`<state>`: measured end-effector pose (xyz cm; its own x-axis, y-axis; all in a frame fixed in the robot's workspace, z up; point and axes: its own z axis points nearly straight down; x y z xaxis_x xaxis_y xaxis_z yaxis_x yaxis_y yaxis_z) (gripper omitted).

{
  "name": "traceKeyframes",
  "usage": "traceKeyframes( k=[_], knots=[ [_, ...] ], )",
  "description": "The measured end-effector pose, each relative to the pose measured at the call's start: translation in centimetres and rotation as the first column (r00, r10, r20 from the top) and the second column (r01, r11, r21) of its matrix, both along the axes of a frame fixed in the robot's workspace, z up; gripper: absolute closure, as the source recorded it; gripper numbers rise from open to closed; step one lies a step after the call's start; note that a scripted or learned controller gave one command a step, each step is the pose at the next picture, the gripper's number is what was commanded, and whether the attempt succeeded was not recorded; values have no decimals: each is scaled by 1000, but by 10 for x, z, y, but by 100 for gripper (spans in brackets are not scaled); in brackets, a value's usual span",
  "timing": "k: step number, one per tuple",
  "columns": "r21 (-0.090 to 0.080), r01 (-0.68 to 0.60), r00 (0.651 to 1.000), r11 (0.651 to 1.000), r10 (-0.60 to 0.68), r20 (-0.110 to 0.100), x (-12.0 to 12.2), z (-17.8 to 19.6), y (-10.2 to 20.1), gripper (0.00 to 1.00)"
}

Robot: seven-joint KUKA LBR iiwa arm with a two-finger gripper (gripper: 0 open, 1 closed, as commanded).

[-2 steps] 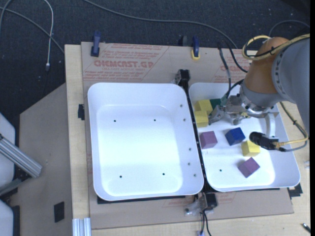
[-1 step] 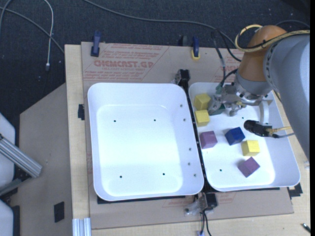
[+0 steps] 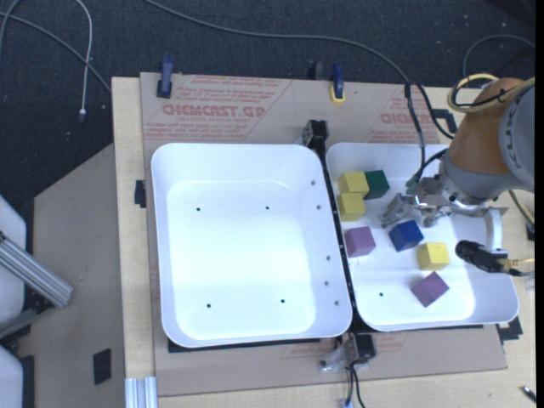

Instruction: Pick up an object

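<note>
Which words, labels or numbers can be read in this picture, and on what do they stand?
"CHEMCAST GP", red print on the board behind the left bin; the middle letters are blurred, so this reading is not certain.
The same red print repeats at the board's right part, behind the right bin: too blurred to read.
Small red lines around these words: too small to read.

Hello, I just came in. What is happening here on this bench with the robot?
A grey arm with an orange band reaches in from the right over the right bin, trying to pick up one block. Its tool sits low, just above the blue block; whether it grips anything is not clear. Around it lie three yellow blocks, a green block and two purple blocks. The left bin stands beside it.
</note>
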<state>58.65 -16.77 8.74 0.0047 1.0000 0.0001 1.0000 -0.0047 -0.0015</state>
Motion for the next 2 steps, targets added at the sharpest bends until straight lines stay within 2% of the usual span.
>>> traceKeyframes(
  k=[1,2],
  knots=[
    [1,-6,1000,1000,6,1,-16,0,32,0],
    [-3,-1,1000,1000,1,2,-78,1,54,0]
  ],
)
